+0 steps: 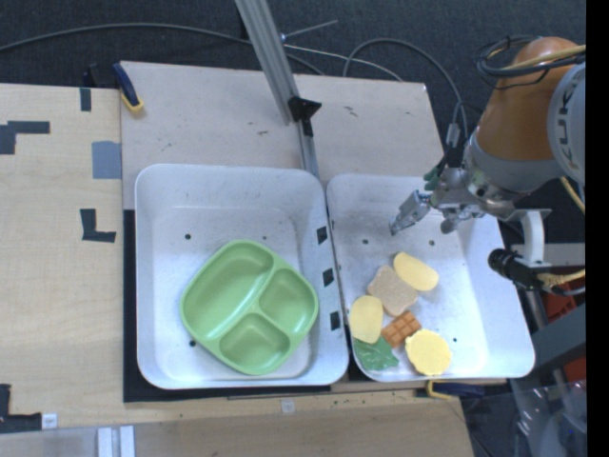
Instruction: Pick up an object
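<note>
Green plastic tray (249, 305) has three smooth dips. Metal gripper (411, 213) hangs above lumpy yellow food (416, 271), fingers apart, holding nothing.

A pale wooden bench (57, 255) fills the left and middle of the view, with grey and dark tape marks (105, 160) stuck on its left part. Behind it lies dark carpeted floor (400, 17), crossed by thin black cables (381, 55). A slanted metal pole (266, 41) rises from the bench's far side, and a blue and yellow clamp (128, 89) grips its rear edge
</note>
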`<state>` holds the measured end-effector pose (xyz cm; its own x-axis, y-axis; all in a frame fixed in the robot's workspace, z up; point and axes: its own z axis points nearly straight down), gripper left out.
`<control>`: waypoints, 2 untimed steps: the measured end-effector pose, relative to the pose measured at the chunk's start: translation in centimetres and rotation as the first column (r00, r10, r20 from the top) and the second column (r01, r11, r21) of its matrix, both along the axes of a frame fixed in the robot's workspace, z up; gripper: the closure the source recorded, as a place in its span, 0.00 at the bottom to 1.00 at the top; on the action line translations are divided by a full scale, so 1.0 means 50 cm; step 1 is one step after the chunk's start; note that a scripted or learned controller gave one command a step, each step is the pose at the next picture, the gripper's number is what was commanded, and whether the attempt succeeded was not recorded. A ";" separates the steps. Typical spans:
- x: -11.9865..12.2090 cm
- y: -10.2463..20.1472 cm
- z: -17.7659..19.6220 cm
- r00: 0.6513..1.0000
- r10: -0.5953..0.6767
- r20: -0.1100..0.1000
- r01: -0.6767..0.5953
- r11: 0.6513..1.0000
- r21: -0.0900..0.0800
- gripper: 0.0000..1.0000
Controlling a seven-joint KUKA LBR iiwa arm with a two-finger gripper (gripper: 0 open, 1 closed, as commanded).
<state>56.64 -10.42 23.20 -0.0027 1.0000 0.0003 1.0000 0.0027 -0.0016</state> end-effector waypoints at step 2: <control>0.004 0.001 -0.128 1.000 -0.001 -0.006 0.001 1.000 0.000 0.00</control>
<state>56.84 -10.36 16.79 -0.0018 1.0000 -0.0001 1.0000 0.0018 -0.0076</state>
